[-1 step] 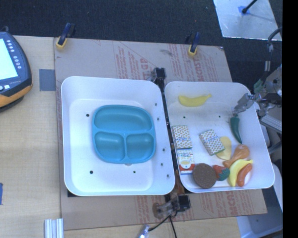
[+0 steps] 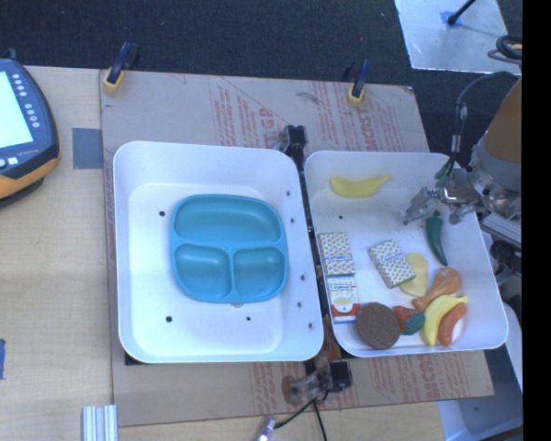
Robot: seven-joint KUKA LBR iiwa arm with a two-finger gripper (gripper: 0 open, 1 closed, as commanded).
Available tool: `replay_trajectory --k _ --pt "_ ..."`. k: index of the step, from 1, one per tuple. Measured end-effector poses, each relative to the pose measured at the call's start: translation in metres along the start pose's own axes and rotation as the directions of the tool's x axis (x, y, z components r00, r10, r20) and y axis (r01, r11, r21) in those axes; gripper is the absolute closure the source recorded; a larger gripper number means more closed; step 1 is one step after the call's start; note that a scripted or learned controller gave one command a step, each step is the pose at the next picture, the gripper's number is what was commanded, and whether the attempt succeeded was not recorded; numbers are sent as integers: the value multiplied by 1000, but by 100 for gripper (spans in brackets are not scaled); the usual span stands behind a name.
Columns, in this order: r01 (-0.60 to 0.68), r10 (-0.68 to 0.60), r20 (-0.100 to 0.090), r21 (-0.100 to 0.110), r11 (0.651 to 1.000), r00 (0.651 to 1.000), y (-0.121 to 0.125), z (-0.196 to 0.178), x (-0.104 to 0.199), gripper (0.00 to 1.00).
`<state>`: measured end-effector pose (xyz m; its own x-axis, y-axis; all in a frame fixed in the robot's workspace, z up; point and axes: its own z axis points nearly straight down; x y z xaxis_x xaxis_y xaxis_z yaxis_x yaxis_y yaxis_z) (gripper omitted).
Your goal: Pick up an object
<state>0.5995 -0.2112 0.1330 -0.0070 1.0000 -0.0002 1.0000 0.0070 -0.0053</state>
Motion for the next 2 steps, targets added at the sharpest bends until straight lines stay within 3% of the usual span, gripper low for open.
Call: replay_trajectory --k 1,2 --pt "1 -1 0 2 1000 1000 16 42 0 0" --pt "3 -3 0 3 1000 1000 16 31 -1 100"
